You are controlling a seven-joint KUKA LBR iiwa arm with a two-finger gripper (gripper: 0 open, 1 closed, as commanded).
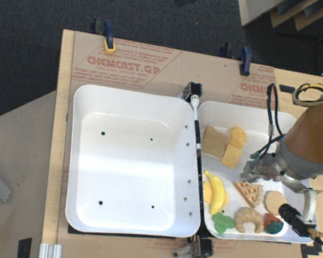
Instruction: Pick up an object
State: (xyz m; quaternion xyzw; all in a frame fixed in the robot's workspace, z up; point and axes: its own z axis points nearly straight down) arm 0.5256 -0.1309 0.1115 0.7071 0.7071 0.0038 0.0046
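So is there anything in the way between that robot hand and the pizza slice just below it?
Nothing visible. The gripper hangs in the right bin, just above the pizza slice, with bare white floor between them. The banana lies off to the slice's left and the croissant below it, both clear of that path.

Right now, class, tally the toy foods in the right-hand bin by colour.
Yellow: 3, banana, two blocks
Tan: 3, bread slice, croissant, biscuit
Orange-red: 2, pizza slice, strawberry
Green: 1, broccoli
Total: 9
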